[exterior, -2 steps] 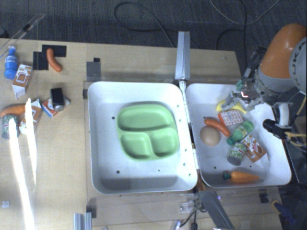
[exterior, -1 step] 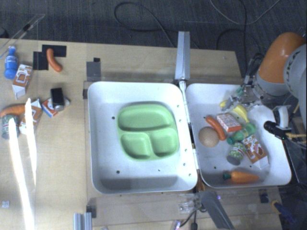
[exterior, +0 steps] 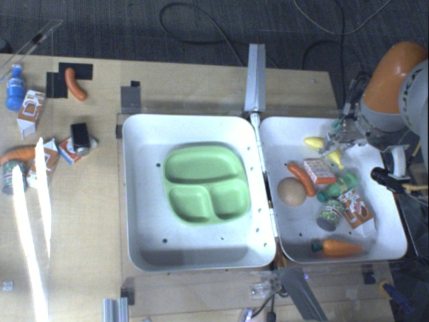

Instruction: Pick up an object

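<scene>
Objects to pick: a loose heap of small things lies in the right bin [exterior: 395, 247], towards its middle and near side.
Gripper [exterior: 343, 137]: it sits low over the far part of the right bin, just beside a yellow piece; whether it is open or closed cannot be told, and nothing can be seen held in it.
Yellow pieces: one [exterior: 314, 141] lies just left of the gripper, another [exterior: 333, 158] just below it.
Sausage [exterior: 301, 178]: red, slanted, touching the tan ball [exterior: 291, 192] on its near left.
Small box [exterior: 319, 170]: orange and white, just right of the sausage.
Green pieces [exterior: 339, 185]: bunched near the box, above a round green-topped can [exterior: 328, 216].
Carton [exterior: 355, 208]: patterned, beside the can.
Carrot [exterior: 338, 248]: orange, alone at the bin's near edge.
Left bin [exterior: 144, 200]: holds a green divided tray [exterior: 205, 182] with three hollows.
Arm [exterior: 395, 89]: orange band over the bin's far right corner.
Bench [exterior: 80, 247]: more small items lie at its left end.
</scene>
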`<state>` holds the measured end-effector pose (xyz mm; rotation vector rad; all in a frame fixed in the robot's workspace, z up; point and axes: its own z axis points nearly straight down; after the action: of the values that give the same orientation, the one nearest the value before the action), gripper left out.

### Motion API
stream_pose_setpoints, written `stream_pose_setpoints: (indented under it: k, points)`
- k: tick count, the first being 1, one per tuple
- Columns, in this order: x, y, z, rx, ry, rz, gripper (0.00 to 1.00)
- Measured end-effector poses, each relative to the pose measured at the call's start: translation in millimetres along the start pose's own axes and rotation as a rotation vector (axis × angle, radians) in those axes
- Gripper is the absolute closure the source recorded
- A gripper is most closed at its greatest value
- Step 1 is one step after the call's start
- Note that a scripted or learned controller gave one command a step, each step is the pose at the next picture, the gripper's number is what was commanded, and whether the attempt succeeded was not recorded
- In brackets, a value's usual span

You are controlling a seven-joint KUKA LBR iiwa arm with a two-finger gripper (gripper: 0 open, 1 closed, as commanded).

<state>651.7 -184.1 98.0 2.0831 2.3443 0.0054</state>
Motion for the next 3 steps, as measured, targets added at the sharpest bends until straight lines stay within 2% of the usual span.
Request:
stream_pose_setpoints:
  k: [1,2,3]
  points:
    - [21.2,11.9,12.9,0.024,0.001,0.043,1.00]
    - [57.1,26.7,-90.5,-0.002,0.000,0.082,1.00]
    - [58.7,29.1,-102.5,-0.009,-0.002,0.075,1.00]
